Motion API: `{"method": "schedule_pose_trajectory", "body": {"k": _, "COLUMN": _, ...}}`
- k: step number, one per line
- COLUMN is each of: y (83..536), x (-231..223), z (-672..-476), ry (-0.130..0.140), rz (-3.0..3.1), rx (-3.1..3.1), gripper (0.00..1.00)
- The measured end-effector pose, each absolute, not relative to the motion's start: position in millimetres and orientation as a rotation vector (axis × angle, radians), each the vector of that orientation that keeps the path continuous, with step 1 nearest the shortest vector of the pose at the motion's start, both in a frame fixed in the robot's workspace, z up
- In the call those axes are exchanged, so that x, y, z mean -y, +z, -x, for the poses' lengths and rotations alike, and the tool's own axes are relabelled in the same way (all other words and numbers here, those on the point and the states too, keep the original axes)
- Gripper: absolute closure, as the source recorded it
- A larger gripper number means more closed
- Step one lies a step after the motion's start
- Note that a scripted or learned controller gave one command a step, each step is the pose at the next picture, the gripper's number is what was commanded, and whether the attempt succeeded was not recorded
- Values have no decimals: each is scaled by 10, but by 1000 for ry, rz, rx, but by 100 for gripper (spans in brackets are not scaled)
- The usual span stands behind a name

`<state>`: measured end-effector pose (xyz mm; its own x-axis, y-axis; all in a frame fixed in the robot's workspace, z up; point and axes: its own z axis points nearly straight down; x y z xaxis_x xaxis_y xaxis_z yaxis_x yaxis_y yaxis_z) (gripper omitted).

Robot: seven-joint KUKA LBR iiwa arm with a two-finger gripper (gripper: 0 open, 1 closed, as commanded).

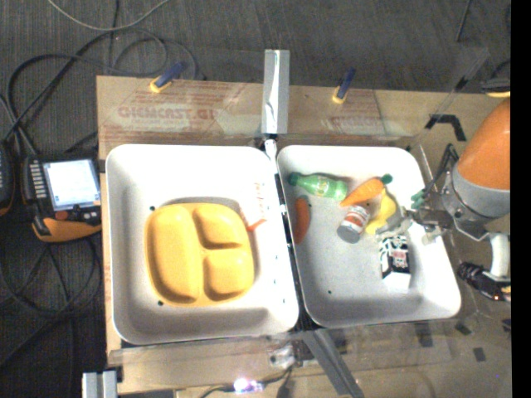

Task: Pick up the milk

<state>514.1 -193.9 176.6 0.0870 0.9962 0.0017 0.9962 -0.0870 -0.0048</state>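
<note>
In the right bin (431, 301), your milk (396, 257) lies long axis upright in view, just below-left of the gripper (421, 210).

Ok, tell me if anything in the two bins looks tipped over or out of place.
In the right bin, the green bottle and small can lie on their sides, and the milk carton lies flat. The yellow tray in the left bin sits slightly askew.

Robotics lab (floor cables (91, 31), bench-mounted bins (124, 247))
</note>
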Motion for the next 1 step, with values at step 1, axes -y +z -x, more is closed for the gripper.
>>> {"method": "schedule_pose_trajectory", "body": {"k": 1, "y": 947, "x": 2068, "z": -4967, "ry": -4, "rz": 2271, "rx": 2171, "gripper": 0}}
